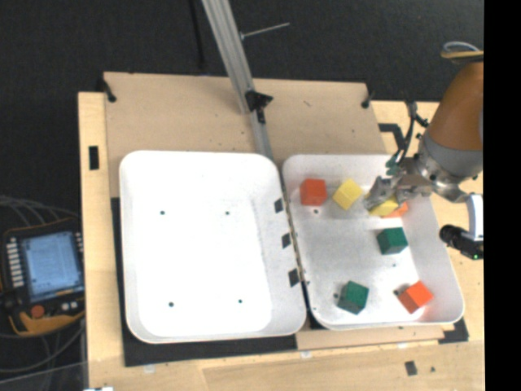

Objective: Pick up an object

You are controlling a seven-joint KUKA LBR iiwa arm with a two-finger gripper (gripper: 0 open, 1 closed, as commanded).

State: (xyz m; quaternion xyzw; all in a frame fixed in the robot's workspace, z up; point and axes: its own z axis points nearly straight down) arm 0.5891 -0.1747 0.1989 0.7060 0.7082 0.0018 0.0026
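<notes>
The right bin (326, 255) holds several small blocks. An orange-red cube (313, 191) and a yellow cube (348, 194) lie near its far edge. A dark green cube (391, 240) sits right of the middle, another green cube (353, 296) near the front, and an orange cube (415, 296) at the front right corner. My gripper (386, 194) hangs low over the bin's far right part, directly above a yellow and orange block (390, 209) that it partly hides. Whether it touches that block is unclear.
The left bin (203, 243) lies beside the right one, with a divider (289, 239) between them. A slanted metal pole (232, 47) rises behind the bins. A handheld control pendant (45, 267) sits off the bench at the far left.
</notes>
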